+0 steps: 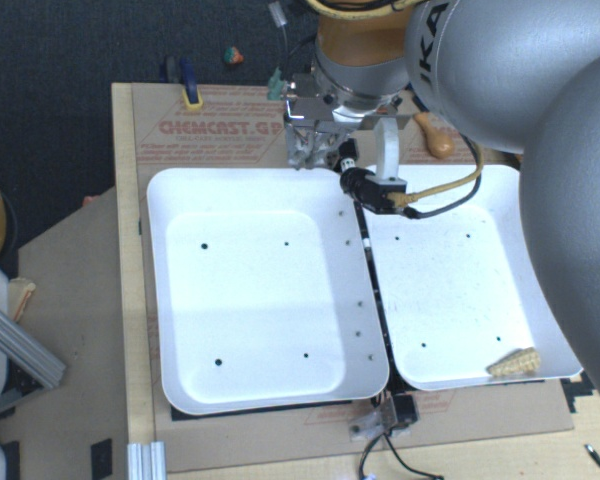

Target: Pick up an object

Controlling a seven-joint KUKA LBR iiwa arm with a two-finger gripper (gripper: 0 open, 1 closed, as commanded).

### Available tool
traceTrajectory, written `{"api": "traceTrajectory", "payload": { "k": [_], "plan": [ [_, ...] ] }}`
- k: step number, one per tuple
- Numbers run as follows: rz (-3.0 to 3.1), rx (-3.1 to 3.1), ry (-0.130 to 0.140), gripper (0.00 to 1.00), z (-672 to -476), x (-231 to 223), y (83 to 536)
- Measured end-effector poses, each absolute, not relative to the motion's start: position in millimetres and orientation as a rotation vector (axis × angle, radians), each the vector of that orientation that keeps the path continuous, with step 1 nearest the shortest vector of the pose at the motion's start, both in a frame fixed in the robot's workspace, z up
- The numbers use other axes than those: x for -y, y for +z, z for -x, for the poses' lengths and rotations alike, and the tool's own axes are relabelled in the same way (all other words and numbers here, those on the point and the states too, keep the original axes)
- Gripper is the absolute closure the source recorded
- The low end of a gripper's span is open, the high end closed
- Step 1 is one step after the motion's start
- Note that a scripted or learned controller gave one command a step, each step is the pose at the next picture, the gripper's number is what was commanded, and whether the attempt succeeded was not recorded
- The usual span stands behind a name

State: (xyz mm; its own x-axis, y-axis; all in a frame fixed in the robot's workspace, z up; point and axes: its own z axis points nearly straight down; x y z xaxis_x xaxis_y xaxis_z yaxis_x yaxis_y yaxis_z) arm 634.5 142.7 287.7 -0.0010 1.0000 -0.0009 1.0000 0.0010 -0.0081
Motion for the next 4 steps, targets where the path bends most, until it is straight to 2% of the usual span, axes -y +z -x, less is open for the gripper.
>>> {"api": "traceTrajectory", "payload": {
  "k": [1, 2, 3, 4],
  "plan": [
    [2.211, 2.229, -0.003, 1.00, -646.9, -230.7, 253.7],
    [2.230, 2.219, -0.007, 1.00, -627.2, -170.5, 316.9],
    [2.219, 2.226, -0.004, 1.00, -659.7, -211.1, 254.9],
    [2.232, 2.220, -0.010, 1.00, -667.5, -152.2, 326.5]
  ]
}}
